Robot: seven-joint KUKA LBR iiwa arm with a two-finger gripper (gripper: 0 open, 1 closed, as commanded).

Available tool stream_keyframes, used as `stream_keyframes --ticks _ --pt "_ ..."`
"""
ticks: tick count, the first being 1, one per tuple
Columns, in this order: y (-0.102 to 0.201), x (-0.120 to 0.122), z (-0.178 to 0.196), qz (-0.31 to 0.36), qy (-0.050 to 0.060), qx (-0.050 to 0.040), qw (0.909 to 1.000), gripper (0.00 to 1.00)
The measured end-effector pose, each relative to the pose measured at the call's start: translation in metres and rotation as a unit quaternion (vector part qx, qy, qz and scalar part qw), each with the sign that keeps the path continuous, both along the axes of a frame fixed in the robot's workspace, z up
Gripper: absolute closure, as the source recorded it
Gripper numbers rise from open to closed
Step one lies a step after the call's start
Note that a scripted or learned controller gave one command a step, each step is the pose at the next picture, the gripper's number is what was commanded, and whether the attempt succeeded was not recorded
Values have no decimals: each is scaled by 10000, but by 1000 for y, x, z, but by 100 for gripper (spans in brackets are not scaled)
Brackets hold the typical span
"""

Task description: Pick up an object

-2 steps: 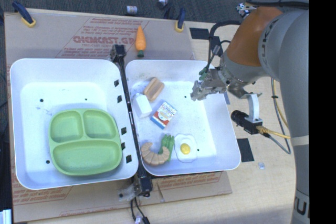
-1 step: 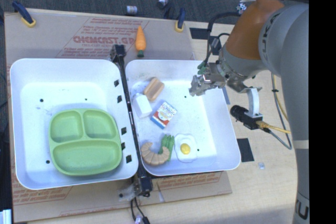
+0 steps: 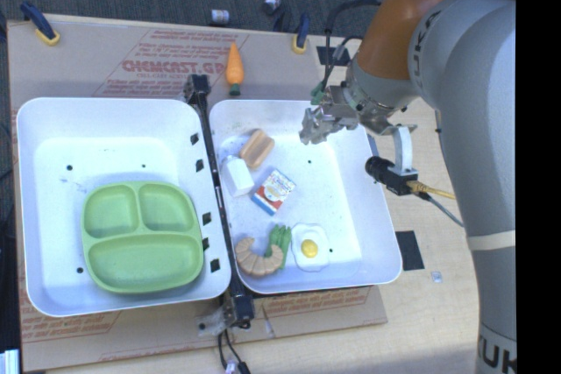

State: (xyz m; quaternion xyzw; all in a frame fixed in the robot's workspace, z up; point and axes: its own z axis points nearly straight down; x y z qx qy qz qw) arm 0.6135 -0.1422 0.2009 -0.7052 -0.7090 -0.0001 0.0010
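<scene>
The right-hand white bin (image 3: 372,228) holds every candidate for the pick. A tan toy bread roll (image 3: 257,148) lies near its far left corner, a small white block (image 3: 237,176) sits just beside it toward the near side, and a small printed red-and-blue packet (image 3: 274,190) rests close to the bin's middle. Along the near edge lie a curled tan toy shrimp (image 3: 261,258), a scrap of green toy leaf (image 3: 280,236) touching it, and a toy fried egg (image 3: 308,247) just beside them.

The grey arm's two-finger gripper (image 3: 316,125) hovers over the far edge of this bin, nothing visibly between its fingers; whether they are spread or closed I cannot tell, as the metal blurs together. The bread roll looks the nearest target, so a good pick would mean sliding left and toward the near side, centring over the roll, squaring the fingers across its narrow width, and descending straight, clear of the white block.

The left white bin (image 3: 35,153) carries a green three-compartment plastic tray (image 3: 140,236). An orange toy carrot (image 3: 234,66) lies on the cardboard sheet (image 3: 131,70) beyond the bins. The packet's print is too small to read.
</scene>
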Motion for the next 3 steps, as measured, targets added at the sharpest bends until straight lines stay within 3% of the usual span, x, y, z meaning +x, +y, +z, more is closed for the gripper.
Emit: stream_keyframes --ticks 1,2,3 --pt "72 -59 16 12 9 -6 10000 100" --pt "-3 -27 -7 -10 6 -10 10000 100" --pt "61 -77 -9 11 14 -7 10000 100"
